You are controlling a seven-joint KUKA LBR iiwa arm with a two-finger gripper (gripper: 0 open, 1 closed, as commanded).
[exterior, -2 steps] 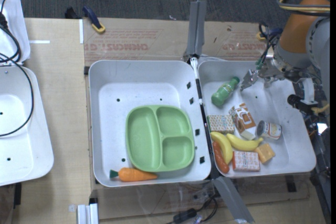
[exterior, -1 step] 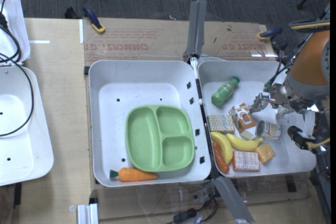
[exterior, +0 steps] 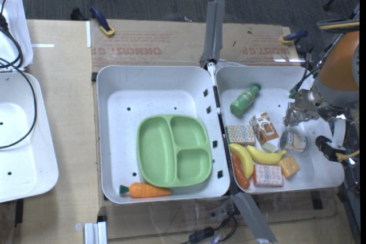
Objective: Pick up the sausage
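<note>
Camera view, operator: your gripper hangs over the right bin, toward its right side, with the grey arm and its orange band coming in from the right edge. You cannot tell from this slant whether the jaws stand open or closed; the metal at the wrist end is a tangle of highlights, and nothing can be seen held there. Just below the gripper lies a small round can, and whether the two touch cannot be told. The sausage you are after lies at the bin's front left corner, reddish, along the left wall, tucked against the left banana; it sits well apart from the gripper. Around it: a second banana, a pink-and-white carton, an orange block, a patterned box, an orange-and-white carton, and a green bottle farther back. Left bin carries a green divided plate and a carrot at its front edge.
</note>
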